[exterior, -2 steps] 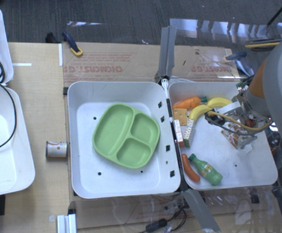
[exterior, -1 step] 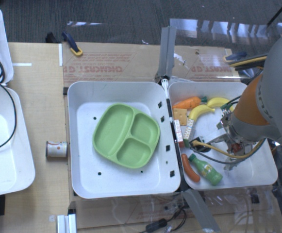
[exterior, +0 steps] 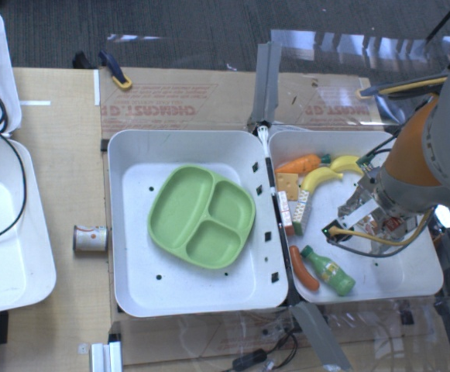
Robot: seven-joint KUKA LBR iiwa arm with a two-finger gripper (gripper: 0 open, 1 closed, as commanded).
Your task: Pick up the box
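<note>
A small narrow box (exterior: 300, 208) with pale printed sides lies in the right bin (exterior: 410, 285), near its left wall, just below a banana (exterior: 323, 176). My gripper (exterior: 361, 205) hangs low over the middle of that bin, to the right of the box and apart from it. The orange-banded wrist (exterior: 410, 161) comes in from the right. A colourful printed packet (exterior: 387, 225) lies partly hidden beneath the gripper's body. I see nothing held.
The right bin also holds a carrot (exterior: 298, 163), a tan block (exterior: 287, 184), a red-white strip (exterior: 284, 212), a sausage (exterior: 304, 270) and a green bottle (exterior: 330, 270). A green divided plate (exterior: 201, 217) fills the left bin (exterior: 124, 208). A small can (exterior: 91, 239) lies on the bench.
</note>
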